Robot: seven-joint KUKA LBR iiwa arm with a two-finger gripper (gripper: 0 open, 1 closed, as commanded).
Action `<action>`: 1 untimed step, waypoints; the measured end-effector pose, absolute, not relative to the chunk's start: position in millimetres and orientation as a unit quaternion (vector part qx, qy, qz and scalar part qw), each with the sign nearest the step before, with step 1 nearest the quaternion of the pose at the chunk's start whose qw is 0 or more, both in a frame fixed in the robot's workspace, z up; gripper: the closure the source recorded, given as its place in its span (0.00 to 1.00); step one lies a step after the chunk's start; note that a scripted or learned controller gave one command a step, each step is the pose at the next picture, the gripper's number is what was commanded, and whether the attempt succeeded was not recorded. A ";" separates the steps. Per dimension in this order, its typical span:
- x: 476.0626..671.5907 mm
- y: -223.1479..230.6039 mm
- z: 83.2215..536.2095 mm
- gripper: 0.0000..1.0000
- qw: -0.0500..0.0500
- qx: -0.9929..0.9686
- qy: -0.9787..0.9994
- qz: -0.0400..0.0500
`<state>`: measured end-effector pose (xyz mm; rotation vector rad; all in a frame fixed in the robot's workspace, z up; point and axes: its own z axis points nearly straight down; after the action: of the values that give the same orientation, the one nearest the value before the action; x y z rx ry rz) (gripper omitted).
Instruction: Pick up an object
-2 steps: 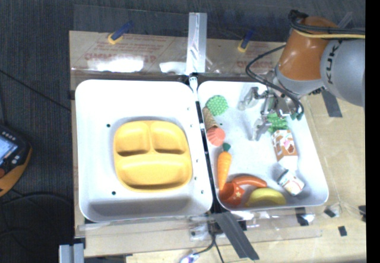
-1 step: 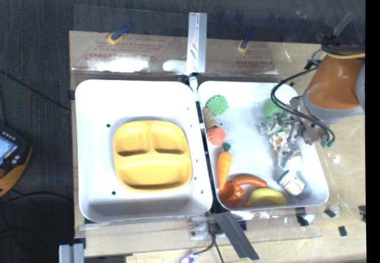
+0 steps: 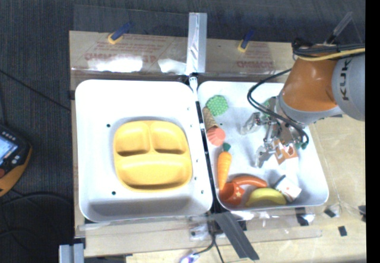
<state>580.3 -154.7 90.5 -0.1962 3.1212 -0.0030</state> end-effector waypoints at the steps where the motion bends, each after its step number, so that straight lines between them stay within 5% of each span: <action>1: 553.5 -135.7 91.2 0.00 0.009 -0.002 1.000 -0.002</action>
<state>553.5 -135.7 91.2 -0.0063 3.1233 -0.0063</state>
